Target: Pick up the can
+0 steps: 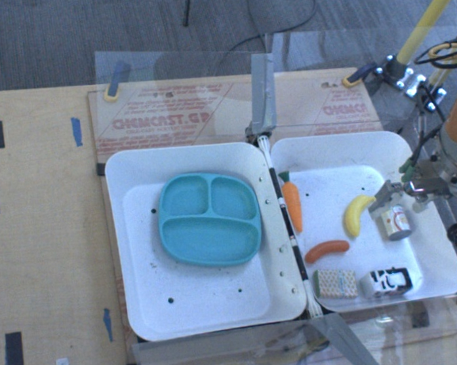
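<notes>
The can (395, 223), small and silvery with a pale label, stands in the right bin (330, 146) near its right wall. My gripper (402, 202) hangs right over the can's far side, reaching in from the right. Its fingers look spread, one grey fingertip (383, 197) at the can's upper left and the other at its upper right. The can rests on the bin floor, and the fingers do not visibly clamp it.
The right bin also holds a banana (356, 215) just left of the can, a carrot (292, 205), a red sausage (327, 249), a speckled block (336, 284) and a grey cylinder with a black-and-white label (389, 281). A teal divided plate (210, 220) lies in the left bin (133, 226).
</notes>
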`<state>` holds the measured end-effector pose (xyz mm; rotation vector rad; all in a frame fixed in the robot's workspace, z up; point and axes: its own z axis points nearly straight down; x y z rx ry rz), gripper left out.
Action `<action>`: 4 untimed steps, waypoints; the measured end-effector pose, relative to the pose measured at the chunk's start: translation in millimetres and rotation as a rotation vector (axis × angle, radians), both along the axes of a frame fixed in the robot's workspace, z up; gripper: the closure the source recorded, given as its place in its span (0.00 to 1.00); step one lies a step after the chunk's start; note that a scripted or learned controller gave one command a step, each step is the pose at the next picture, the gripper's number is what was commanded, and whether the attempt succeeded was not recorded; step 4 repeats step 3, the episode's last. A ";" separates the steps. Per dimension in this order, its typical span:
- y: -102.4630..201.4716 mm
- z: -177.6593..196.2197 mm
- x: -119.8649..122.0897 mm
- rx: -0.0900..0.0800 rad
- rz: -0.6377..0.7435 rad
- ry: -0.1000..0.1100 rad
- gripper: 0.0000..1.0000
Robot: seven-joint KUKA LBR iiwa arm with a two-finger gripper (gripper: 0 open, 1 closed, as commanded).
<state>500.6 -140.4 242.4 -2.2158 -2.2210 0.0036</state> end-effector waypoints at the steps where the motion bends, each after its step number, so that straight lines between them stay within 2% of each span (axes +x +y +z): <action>1: -51.0 -71.9 12.9 0.000 -0.074 0.000 0.00; 2: -69.1 -148.5 31.2 0.000 -0.036 -0.002 0.00; 3: -72.8 -141.3 30.2 0.000 -0.043 -0.001 1.00; 4: -72.8 -141.3 30.2 0.000 -0.043 -0.001 1.00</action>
